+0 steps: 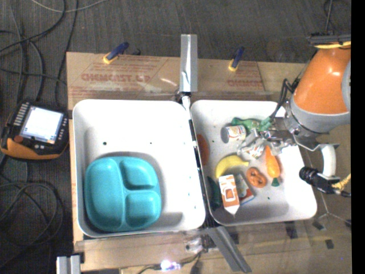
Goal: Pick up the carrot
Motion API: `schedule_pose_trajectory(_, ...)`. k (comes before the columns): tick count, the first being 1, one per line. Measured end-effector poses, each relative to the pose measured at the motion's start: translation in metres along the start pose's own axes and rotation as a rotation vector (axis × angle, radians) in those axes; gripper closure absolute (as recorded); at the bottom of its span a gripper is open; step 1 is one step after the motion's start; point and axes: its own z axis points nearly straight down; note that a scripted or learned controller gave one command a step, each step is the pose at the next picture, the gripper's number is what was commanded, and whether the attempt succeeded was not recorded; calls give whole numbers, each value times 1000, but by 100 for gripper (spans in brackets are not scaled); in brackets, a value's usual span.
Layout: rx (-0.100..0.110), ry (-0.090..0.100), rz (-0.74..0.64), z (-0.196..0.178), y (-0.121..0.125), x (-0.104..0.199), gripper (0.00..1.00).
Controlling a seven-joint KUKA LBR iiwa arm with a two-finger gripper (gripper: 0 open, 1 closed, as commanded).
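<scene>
The carrot (273,163) is orange with a green stub at its near end. It lies in the right bin (296,207), toward the bin's right side. My gripper (261,144) hangs low over the bin's middle right, just above and left of the carrot's far end. The metal parts overlap the carrot's tip, and I cannot tell whether they touch it. The arm's orange band (319,84) rises at the right.
Also in the right bin are a banana (230,164), a small can (234,133), a green item (248,123), a round orange-red piece (256,177) and a white and orange carton (229,193). A teal divided tray (122,193) lies in the left bin (114,116).
</scene>
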Motion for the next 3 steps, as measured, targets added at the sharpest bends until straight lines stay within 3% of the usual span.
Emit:
schedule_pose_trajectory(1, 1, 1, 250, 70, -1, -71, 0)
schedule_pose_trajectory(2, -9, 11, 89, 144, 20, -93, 0)
schedule_pose_trajectory(3, -14, 2, 90, 135, 21, -95, 100)
